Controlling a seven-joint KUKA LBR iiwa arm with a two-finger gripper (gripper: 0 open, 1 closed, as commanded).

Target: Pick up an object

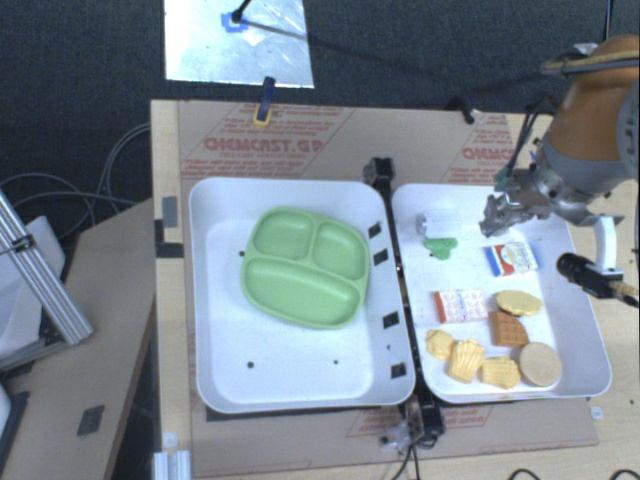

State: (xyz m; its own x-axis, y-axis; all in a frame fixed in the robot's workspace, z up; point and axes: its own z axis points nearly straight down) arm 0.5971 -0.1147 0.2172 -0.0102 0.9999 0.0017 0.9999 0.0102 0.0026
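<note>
Bins: left bin (215, 368) holds green tray (304, 267); right bin (590, 363) holds snacks (488, 333).
Desk: cardboard (300, 138).
Tool: my tool (497, 215), grip state unclear.

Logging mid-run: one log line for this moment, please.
gripper: above right bin | holding: nothing seen | nearest: green piece | green plate: left bin

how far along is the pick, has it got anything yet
Nothing looks picked: the gripper sits low over the right bin's far end with no item visible between its fingers. In hand is the approach, near the green piece and the red, white and blue packet. Left to do: close on one item and lift it. The green tray lies in the left bin.
</note>
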